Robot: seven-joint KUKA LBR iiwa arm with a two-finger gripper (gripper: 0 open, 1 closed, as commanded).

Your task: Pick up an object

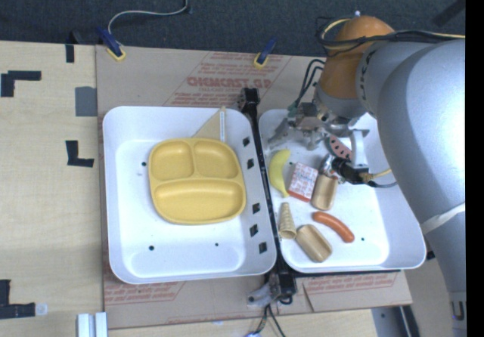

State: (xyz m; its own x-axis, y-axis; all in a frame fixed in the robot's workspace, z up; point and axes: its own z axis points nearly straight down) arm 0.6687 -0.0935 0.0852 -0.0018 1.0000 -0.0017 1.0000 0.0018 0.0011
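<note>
My gripper (312, 130) hangs low over the back of the right bin (378, 256), below the orange wrist band. Just in front of it lie a yellow banana-shaped piece (278, 170), a red and white packet (302, 181) and a tan cylinder (324, 192). Nearer the front of the bin are a ridged cone (287, 221), a tan bread roll (314, 243) and an orange-red sausage (333, 226). The gripper stands apart from all of these, and its body hides the bin floor beneath it.
A yellow divided plate (197, 180) lies in the left bin (128, 252). A black divider with clips (255, 177) runs between the bins. The grey arm (423, 124) covers the right bin's far right side. Cardboard surrounds the bins.
</note>
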